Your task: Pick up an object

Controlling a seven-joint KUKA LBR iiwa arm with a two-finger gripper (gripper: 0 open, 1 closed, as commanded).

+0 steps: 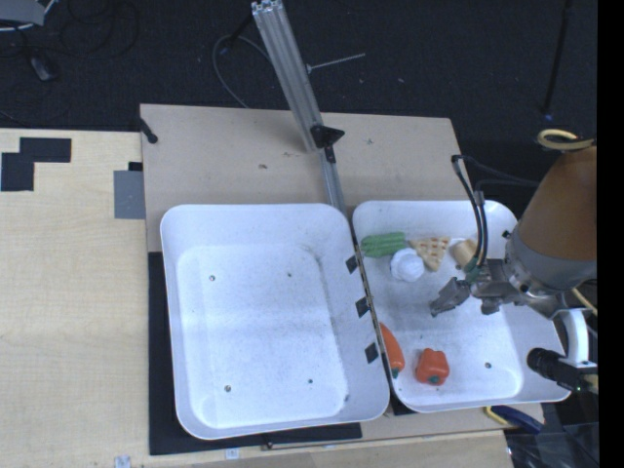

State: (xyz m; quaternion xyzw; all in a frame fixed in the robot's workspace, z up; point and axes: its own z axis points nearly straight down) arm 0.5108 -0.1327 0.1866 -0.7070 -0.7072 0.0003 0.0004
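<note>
Near the right bin's (507,383) front edge we see a red object (432,366), our gripper (450,298) hovering mid-bin, its grip unclear, so a descent risks missing everything.

From my seat I see the arm (551,261) as a thick grey barrel, wrapped by a broad orange band (570,203) well behind the fingers (447,300). A black cable (476,213) loops along it toward the dark metal fingers. Just behind them sits a boxy grey wrist block.
</note>
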